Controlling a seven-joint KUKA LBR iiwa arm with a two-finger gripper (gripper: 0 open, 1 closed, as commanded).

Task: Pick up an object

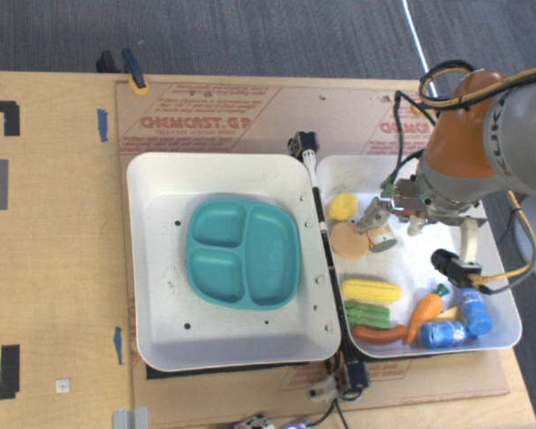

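Here we are seeing the gripper hanging low over the upper part of the right bin, its two fingers standing apart and slanting down toward the left. Nothing is sitting between them. Just below its tips a round tan disc is lying flat, and a yellow lemon is resting just above that, near the bin's left wall. Farther down, a corn cob is lying with its long axis running left to right, a green vegetable and a red sausage lying parallel beneath it. An orange carrot is tilting, its green top pointing up and to the right. Blue items are sitting beside it. In the left bin a teal divided plate is lying flat. Both bins are resting on the counter.
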